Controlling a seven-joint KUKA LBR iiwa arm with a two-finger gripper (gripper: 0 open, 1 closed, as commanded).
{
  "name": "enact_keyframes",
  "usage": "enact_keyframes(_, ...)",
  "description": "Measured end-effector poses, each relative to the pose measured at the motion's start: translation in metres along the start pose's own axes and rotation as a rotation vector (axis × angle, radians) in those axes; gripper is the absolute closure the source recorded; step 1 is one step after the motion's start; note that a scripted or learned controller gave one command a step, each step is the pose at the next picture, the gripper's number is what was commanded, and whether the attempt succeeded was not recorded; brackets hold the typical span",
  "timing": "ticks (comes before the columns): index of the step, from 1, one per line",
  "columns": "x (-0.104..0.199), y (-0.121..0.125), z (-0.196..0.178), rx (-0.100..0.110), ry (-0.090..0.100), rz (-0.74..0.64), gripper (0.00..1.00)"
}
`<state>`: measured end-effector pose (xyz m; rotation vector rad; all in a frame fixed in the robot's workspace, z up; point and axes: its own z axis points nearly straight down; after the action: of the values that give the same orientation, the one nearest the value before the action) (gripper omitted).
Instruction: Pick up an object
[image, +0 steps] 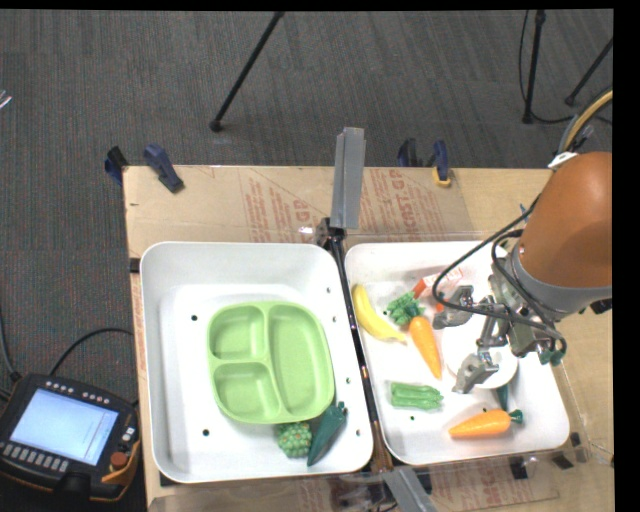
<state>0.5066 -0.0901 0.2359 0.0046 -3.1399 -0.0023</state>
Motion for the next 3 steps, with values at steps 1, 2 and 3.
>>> enact_keyframes(1,-0.054,-0.005,0.107,-0.002,0.009,-0.030,0.00)
enact_keyframes(2,-0.063,0.005,0.144,0.002,-0.010,0.095,0.00)
enact_keyframes(3,-0.062,0.009,0.137,0.000,-0.005,0.088,1.00)
